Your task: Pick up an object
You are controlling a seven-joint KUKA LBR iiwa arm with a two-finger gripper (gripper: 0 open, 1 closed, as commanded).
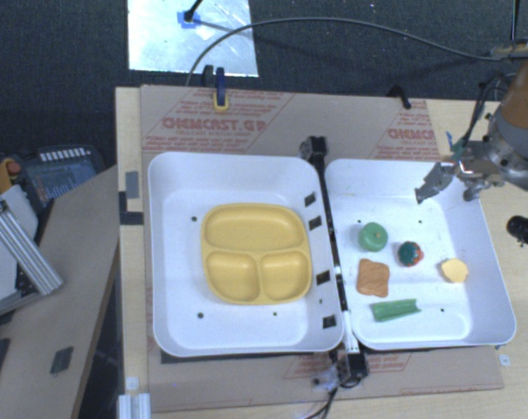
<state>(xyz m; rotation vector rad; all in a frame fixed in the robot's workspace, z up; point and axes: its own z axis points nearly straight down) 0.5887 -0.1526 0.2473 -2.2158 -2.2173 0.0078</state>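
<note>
Hand (449, 183) open above right bin (490, 260), holding nothing

Bright, even overhead light, soft faint shadows, glare on the foil sheet (192, 24), slightly soft focus throughout.

A yellow three-compartment plastic tray (253, 253) is lying in the left white bin (172, 182); the grey two-finger gripper (449, 186) is hovering over the right white bin (486, 321), fingers spread.
</note>
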